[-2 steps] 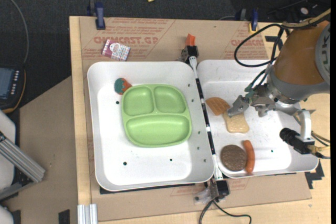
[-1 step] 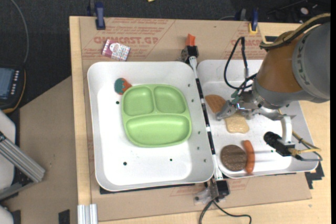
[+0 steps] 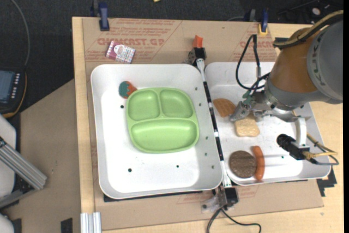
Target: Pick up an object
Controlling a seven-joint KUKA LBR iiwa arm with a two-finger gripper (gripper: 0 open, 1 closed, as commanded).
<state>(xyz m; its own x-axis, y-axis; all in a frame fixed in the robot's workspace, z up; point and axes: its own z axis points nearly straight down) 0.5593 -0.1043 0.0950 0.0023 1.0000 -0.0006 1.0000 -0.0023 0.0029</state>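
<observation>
Nearest the lens, a brown round patty and an orange sausage (long axis running front to back) lie touching at the right bin's front edge, with a tan cracker and a brown bread piece behind them. Over these hangs the pincer, whose opening I cannot tell. Left bin holds a green divided plate and a small ball on the cardboard-covered surface, dark carpet beyond.

Glossy plastic green tray; matt cardboard bench.

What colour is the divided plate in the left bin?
Light green plate, seen in the camera view.
</observation>
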